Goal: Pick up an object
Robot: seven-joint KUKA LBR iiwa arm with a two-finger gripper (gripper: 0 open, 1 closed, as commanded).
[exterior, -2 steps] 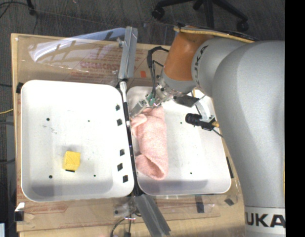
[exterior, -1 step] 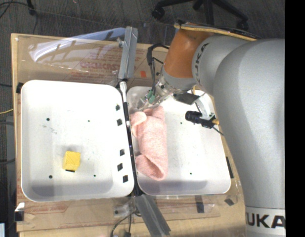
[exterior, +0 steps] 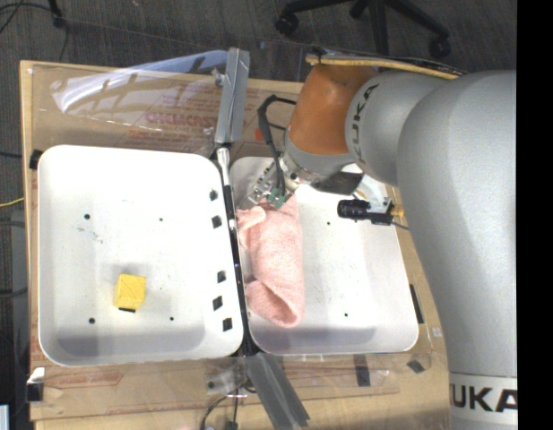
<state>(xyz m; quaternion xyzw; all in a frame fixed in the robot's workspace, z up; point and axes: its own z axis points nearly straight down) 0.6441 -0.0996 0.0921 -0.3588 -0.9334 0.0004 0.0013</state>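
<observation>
Two white bins [exterior: 124,339] hold a yellow block [exterior: 130,292] and pink cloth [exterior: 274,262]; gripper [exterior: 274,191] state indiscernible.

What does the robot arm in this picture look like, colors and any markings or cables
The arm is bulky and rounded, with smooth light grey casings and an orange band above the wrist. Dark KUKA lettering marks the grey casing at lower right, with more lettering beside the band. A black cable loops near the wrist, and a small black fitting juts out below it.

A nubbly pink cloth [exterior: 274,262] lies in a smooth matt white plastic bin [exterior: 384,316] on a wooden bench [exterior: 30,97].
</observation>
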